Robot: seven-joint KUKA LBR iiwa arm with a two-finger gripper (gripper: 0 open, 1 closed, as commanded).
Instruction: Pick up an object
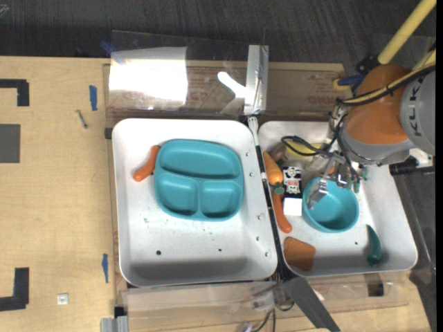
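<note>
The claw (324, 189) hangs over the near rim of the teal bowl (333, 209) in the right bin (398, 216); how far it is open I cannot tell. The bowl looks light, stiff and slick, best pinched across its thin rim. Carrots (275, 172) lie just beside it.

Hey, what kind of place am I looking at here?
Likely a robotics lab bench for grasping trials: two white bins hold toy items like a teal divided plate and teal bowl, under a grey-and-orange arm.
</note>
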